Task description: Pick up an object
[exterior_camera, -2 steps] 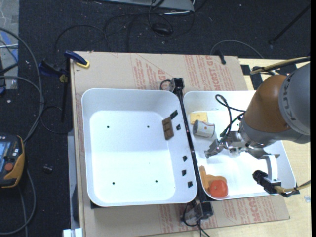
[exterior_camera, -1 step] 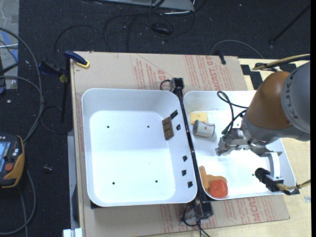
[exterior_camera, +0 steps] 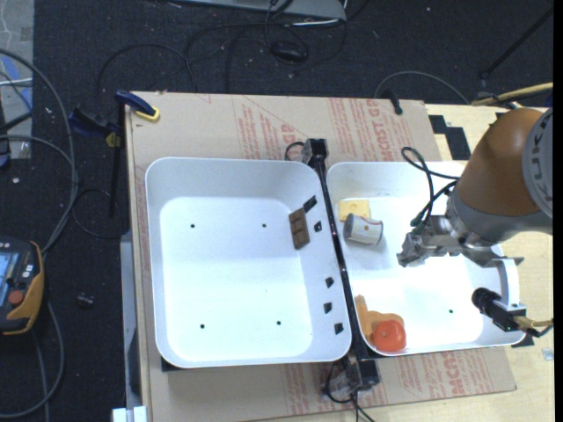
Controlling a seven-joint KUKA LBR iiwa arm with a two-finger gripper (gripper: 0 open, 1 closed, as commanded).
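Nearest edge of the table first: I see the brown board under both bins, red print on it, cables bunched at the front between them. In the right bin, front-left corner, sits a red-orange round object touching an orange piece just behind it, both against the bin's left wall. The left bin has a brown rectangular block lying against its right wall, far half, tilted. A few small dark tabs run along the divider between the bins.

Mid right bin: my tool hangs over the bin's centre, grey metal, pointing left toward the cylinder. I can't tell if its fingers are wide or narrow; the angle hides the gap, and I see nothing between them. A black part of the arm sticks out near the bin's front-right corner. The orange band and grey arm body come in from the right, covering the bin's far-right corner.

Further back, left of the tool and apart from it: a grey cylinder lying on its side, touching a yellow block just behind it, both near the left wall. Black cable loops from the arm over the bin's far rim.

Beyond the table: dark floor, cables, a blue-yellow clamp at the far-left corner, a grey bar at the top.
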